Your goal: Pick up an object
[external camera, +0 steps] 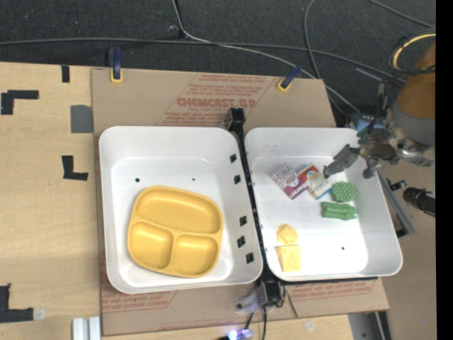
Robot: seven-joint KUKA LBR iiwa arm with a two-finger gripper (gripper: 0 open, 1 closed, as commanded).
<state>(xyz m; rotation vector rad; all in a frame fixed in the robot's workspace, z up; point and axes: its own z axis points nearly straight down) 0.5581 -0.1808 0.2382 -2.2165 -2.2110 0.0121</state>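
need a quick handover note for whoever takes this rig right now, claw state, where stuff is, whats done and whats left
Claw: open, holding nothing, over the right bin's upper right area, just above the green toy.
Right bin: green toy, small packets left of it, yellow pieces near the front.
Left bin: yellow divided tray.
Done: nothing picked yet.
Left: close on one object, likely the green toy or a packet, and lift.
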